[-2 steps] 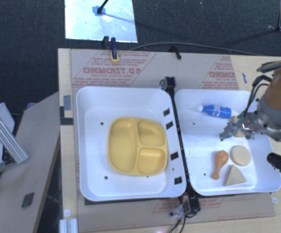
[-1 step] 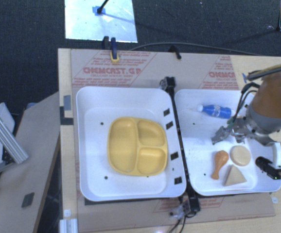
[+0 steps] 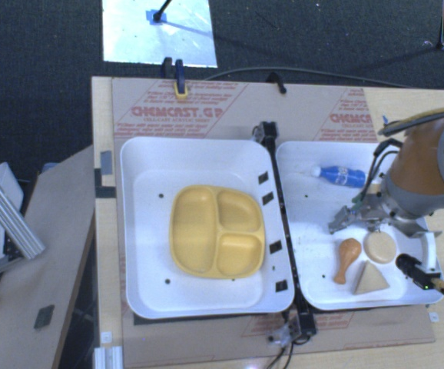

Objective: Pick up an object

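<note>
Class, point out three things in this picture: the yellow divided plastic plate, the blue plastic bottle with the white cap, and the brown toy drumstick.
Yellow divided plastic plate (image 3: 217, 231): camera view, on the ridge between its compartments.
Blue plastic bottle (image 3: 345, 177): camera view, on its blue body.
Brown toy drumstick (image 3: 349, 251): camera view, on its rounded thick end.

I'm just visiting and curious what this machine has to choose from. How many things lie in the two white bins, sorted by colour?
Yellow: 1, the divided plate in the left bin
Blue: 1, the bottle
Brown: 1, the drumstick-shaped piece
Cream or tan: 2, the round piece and the wedge
Total: 5
</note>
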Available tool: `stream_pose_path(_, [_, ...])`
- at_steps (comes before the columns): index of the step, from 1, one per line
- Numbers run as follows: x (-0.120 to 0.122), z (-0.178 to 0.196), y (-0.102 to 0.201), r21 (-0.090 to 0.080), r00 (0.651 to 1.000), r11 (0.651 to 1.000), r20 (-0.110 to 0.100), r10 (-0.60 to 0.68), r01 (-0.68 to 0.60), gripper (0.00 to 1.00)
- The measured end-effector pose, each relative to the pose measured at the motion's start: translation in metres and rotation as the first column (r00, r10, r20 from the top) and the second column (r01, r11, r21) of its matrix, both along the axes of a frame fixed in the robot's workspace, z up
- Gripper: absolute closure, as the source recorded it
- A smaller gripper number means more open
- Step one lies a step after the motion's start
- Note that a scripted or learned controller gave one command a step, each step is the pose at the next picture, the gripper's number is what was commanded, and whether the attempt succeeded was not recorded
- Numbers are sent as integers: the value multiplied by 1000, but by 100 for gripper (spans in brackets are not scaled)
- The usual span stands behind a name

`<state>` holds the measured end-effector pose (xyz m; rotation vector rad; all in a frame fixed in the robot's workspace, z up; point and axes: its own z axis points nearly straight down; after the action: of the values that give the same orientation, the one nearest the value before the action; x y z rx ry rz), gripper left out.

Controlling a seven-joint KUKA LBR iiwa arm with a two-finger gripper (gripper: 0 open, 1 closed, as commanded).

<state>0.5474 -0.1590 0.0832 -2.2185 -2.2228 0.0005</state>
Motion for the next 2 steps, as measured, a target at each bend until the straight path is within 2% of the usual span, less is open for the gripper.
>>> stream_pose_path(1, [1,12,-1,-2,1000,1000,4,1,-1,100])
stream_pose_path(2, [6,76,-3,-3,1000,1000,9,2,-2,100])
